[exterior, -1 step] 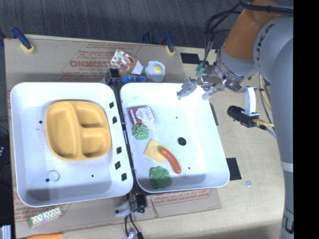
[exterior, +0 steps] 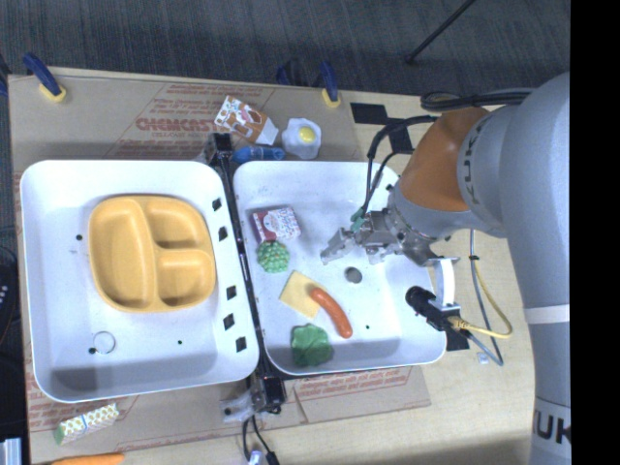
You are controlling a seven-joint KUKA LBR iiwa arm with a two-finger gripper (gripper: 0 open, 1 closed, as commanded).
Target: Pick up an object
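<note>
The right bin (exterior: 387, 342) holds a red and white packet (exterior: 276, 224), a bumpy green ball (exterior: 273, 257), a yellow cheese wedge (exterior: 299, 294), an orange-red sausage (exterior: 331, 312) and a green leafy piece (exterior: 310, 345). My gripper (exterior: 341, 247) hangs over the bin's middle right, to the right of the green ball and above the sausage. Nothing shows between its fingers. Whether they stand open or shut is too small to tell.
The left bin (exterior: 48, 289) carries a yellow divided tray (exterior: 151, 251). Behind the bins on the cardboard lie a small carton (exterior: 238, 117), a blue item (exterior: 258, 153) and a white and yellow egg piece (exterior: 302, 137). A wrapped candy (exterior: 87, 421) lies at the front left.
</note>
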